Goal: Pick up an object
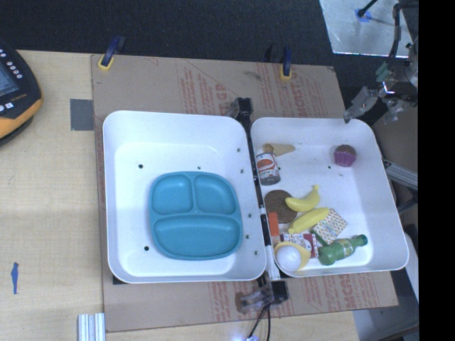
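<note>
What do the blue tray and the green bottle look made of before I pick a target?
Blue tray: probably matte moulded plastic, with an even colour, soft rounded dividers and no sharp glare. Green bottle: likely glossy plastic, perhaps a toy, since it shows bright highlights along its body; too small to rule out glass.

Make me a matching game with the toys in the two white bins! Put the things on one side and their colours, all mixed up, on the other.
Things:
1. divided plate
2. banana
3. bottle
4. ball

Colours:
A. green
B. purple
C. blue
D. yellow

Pairs: 1-C, 2-D, 3-A, 4-B. The plate lies alone in the left bin; the other three are in the right bin.
</note>
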Tool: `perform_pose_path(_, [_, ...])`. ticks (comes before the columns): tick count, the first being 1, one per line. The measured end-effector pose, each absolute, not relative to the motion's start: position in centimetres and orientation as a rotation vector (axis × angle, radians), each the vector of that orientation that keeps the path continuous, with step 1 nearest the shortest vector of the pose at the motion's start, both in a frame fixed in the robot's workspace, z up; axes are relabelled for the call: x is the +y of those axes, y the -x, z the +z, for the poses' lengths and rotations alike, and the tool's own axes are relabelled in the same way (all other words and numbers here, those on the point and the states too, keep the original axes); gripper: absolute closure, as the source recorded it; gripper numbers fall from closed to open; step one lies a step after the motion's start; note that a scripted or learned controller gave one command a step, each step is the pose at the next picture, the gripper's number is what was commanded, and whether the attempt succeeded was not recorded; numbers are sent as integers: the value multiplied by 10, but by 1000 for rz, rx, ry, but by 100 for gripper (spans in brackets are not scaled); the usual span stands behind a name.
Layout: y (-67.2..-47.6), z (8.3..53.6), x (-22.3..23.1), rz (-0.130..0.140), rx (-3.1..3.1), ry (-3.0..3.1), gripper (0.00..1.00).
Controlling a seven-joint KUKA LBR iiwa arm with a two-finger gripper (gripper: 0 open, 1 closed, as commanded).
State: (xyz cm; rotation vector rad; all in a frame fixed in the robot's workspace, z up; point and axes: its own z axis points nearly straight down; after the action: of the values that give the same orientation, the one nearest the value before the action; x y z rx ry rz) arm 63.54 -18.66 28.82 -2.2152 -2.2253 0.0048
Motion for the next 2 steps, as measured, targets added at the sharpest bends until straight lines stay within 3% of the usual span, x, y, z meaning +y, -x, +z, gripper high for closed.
perform_pose_path(1, [-536, 129, -169, 20, -2209, 2202, 0])
perform_pose_path(2, [-637, 204, -213, -6, -2238, 2222, 0])
